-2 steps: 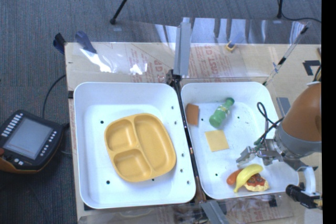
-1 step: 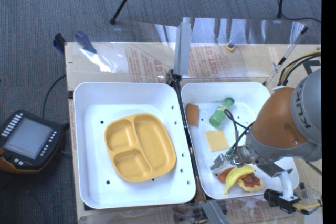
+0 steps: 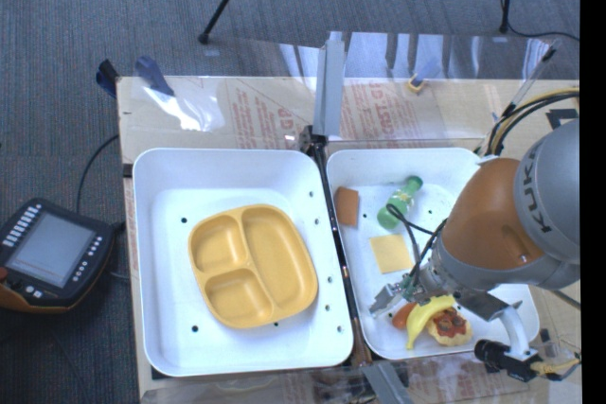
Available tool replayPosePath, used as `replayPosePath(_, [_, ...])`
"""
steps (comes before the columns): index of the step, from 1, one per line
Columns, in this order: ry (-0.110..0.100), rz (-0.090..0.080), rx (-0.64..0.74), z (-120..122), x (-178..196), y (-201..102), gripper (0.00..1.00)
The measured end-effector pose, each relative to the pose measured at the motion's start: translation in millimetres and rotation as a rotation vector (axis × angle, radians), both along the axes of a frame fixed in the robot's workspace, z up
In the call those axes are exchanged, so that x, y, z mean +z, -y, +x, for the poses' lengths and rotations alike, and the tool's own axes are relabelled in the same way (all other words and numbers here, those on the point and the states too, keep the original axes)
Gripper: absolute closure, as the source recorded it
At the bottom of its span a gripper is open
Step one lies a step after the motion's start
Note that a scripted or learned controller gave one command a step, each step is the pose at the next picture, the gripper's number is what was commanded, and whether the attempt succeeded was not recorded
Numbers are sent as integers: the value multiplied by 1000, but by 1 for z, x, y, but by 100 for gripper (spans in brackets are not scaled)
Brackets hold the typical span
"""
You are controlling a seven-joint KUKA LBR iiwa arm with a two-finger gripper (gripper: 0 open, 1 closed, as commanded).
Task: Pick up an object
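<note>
The right bin [image 3: 445, 167] holds a brown block [image 3: 347, 205], a green bottle [image 3: 401, 202], a flat yellow cheese slice [image 3: 391, 253], a yellow banana [image 3: 427, 314], a small pizza-like piece [image 3: 451, 326] and a red piece [image 3: 404, 314] half under the banana. My gripper [image 3: 390, 296] is low in this bin, just below the cheese slice and left of the banana and red piece. The orange band and grey wrist [image 3: 492, 227] cover the bin's right part. No object can be seen held in the gripper.
The left bin [image 3: 156, 175] carries a yellow three-compartment plate [image 3: 252, 265]. A metal post [image 3: 329, 95] stands behind the seam between the bins. A teach pendant [image 3: 49, 251] lies off the bench at left. Cables run at the right.
</note>
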State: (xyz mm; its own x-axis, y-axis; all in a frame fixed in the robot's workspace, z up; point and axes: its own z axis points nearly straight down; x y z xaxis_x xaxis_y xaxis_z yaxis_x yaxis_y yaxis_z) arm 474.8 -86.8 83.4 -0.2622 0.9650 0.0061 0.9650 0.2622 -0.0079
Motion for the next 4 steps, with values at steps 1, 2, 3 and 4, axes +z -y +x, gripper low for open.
replayPosePath(1, [-6, 2, -7, 0, 6, 1, 100])
replayPosePath(2, [10, -2, -37, 16, 104, -63, 100])
replayPosePath(3, [1, -4, -40, 14, 100, -61, 0])
replayPosePath(4, [0, -2, 82, 7, 80, 10, 0])
